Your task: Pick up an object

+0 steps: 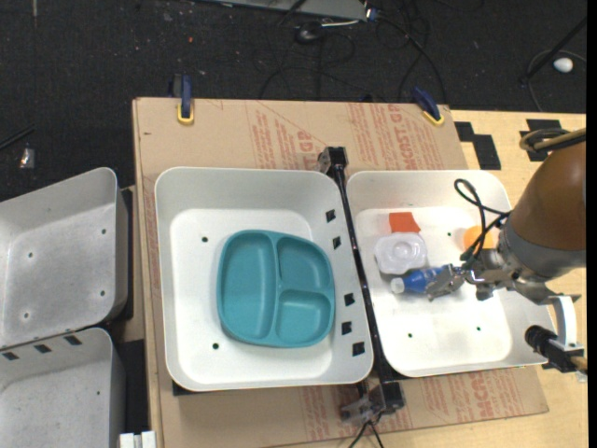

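Note:
In the right bin (pixel 448 343) lie a small clear bottle with a blue end (pixel 413 280), a round clear plastic lid (pixel 401 252), a red-orange block (pixel 403 222) and an orange piece (pixel 473 238) partly hidden behind the arm. My gripper (pixel 446 283) reaches in from the right, low over the bin floor. Its tip is right against the bottle's blue end. The wrist blocks the contact point, so I cannot tell whether the bottle is gripped.
The left bin (pixel 187 343) holds a teal divided plate (pixel 276 287). A black divider (pixel 353 269) runs between the bins. The arm's brown-orange band (pixel 555 213) hangs over the right bin's right side. A black cable (pixel 471 199) loops above the orange piece.

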